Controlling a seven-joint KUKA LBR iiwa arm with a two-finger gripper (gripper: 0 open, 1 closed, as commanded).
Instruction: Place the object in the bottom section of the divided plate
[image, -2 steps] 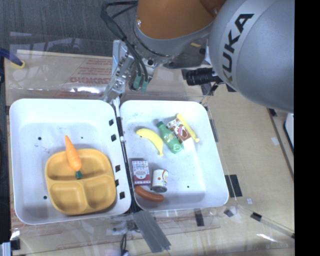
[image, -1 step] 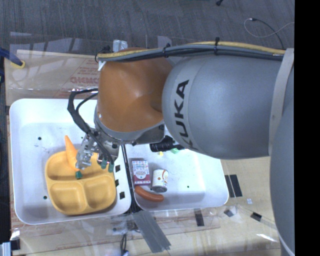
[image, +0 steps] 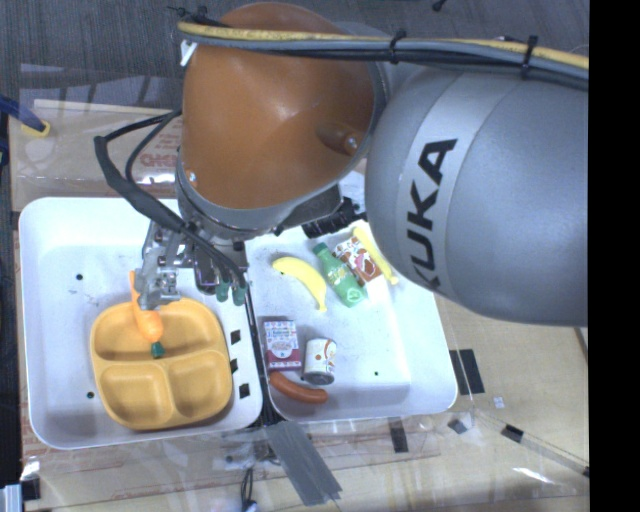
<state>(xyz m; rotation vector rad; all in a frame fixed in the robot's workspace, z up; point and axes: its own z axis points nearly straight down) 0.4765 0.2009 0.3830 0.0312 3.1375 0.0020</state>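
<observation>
Carrot (image: 150, 326) lies in the plate's (image: 120, 400) top section, just under the claw (image: 160, 285), in the left bin (image: 50, 300); claw's grip cannot be told, and the bottom sections await.

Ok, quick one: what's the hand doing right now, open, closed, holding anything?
Hand: over the top section of the yellow divided plate, right at the small orange carrot; open or closed cannot be told.

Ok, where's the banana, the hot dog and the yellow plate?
banana (image: 302, 277): camera view, middle of its curve.
hot dog (image: 297, 389): camera view, middle of the sausage.
yellow plate (image: 105, 392): camera view, its lower left rim.
</observation>
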